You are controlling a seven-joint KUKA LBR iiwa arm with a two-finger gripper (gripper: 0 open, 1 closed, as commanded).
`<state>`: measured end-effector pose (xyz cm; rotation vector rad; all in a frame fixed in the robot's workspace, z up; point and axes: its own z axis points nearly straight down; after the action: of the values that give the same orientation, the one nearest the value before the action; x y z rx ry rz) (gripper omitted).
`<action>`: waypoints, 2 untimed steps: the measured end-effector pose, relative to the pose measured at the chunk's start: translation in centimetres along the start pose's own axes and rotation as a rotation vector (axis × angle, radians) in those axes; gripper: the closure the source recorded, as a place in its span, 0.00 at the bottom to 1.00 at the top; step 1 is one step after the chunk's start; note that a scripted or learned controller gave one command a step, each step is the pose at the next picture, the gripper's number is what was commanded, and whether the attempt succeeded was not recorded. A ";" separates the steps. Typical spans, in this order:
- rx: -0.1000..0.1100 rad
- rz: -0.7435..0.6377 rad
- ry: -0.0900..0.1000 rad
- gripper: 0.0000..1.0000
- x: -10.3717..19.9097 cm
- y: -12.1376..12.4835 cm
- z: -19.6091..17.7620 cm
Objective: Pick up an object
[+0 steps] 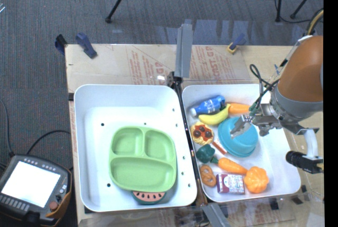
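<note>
Gripper (244, 126), at the end of the grey arm with the orange band, hangs low over the round blue plastic bowl (238, 139) in the middle of the right white bin (293, 176). Its two metal fingers appear spread, one near the bowl's upper-left rim and nothing between them; it grasps nothing.

Risk lies in the crowding. A yellow toy banana (215, 115) lies just beside the bowl toward the bin's far-left corner, with a blue plastic bottle (207, 105) beyond it and a small orange carrot-like piece (238, 109) near the far edge. If the fingers close on the thin, curved rim, they may slip off, or tip the bowl and shove it against the banana. Descending off-centre could also pin a finger on the bowl's wall instead of straddling it.

Nearer the front edge, an orange toy carrot (232, 166), an orange toy pumpkin (256, 179) and a small red carton (230, 183) sit close together, so a sliding bowl would probably scatter them. The green divided plate (142, 160) in the left white bin (87, 115) is well apart.
</note>
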<state>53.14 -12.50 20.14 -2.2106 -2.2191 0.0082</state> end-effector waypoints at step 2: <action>0.002 0.114 0.002 1.00 0.8 -5.8 9.9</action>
<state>47.26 -11.68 10.27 -2.3312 -2.0881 0.0081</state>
